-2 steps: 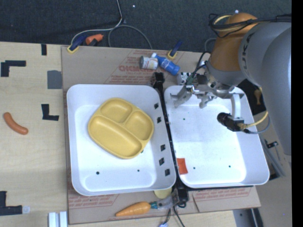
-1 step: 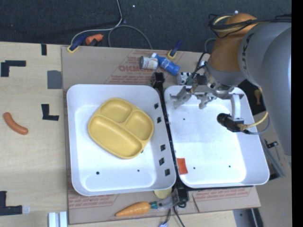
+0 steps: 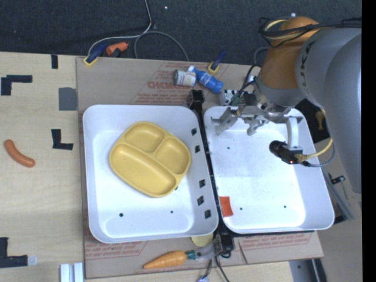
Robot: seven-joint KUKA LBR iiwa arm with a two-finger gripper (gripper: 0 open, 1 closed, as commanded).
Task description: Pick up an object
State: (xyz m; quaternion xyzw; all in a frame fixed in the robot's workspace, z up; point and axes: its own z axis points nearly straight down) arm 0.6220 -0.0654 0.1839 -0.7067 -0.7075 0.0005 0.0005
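Gripper [image 3: 237, 121]: over the right bin's [image 3: 317, 213] far-left corner, 2 fingers spread wide, nothing between them. Yellow tray [image 3: 150, 158]: flat in the left bin [image 3: 97, 175], well apart to the gripper's left and nearer the camera, long axis diagonal.

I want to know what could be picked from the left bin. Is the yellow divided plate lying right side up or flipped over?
Right side up. The yellow divided plate lies flat in the left bin, its three hollow compartments facing up.
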